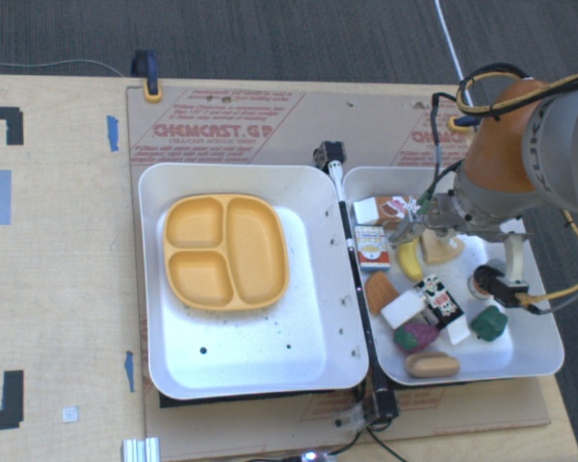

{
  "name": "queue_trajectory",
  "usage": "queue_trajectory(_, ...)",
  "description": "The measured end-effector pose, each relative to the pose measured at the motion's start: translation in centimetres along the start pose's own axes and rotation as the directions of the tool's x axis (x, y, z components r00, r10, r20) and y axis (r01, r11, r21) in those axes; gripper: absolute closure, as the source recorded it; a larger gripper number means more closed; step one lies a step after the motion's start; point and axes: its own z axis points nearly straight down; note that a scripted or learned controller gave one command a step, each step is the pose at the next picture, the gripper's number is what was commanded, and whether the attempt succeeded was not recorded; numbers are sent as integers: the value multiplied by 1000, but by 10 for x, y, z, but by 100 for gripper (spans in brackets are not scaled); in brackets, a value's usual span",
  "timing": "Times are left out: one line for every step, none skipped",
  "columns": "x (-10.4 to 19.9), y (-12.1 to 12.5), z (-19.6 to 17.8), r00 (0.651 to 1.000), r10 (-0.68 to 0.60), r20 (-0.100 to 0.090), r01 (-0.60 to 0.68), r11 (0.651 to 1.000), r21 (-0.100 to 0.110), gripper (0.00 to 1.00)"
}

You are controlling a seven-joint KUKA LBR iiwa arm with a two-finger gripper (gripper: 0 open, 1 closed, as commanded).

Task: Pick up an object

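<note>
White right bin: claw among toys.

Dark grey carpet floor (white cable across it) behind a pale wooden bench.

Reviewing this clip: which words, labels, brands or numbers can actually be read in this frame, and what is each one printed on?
"CHEMCAST G P", red print, repeated on the brown protective sheet under the bins; the smaller lines below it are too blurred to read.
Same red print on the sheet above the right bin, cut off by the arm.
Small orange and white carton: print too small to read.
Black and white packet: markings unreadable.
</note>
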Motion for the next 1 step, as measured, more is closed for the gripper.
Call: queue_trajectory(7,6,2,1000,3,7,-3,1000,-3,0)
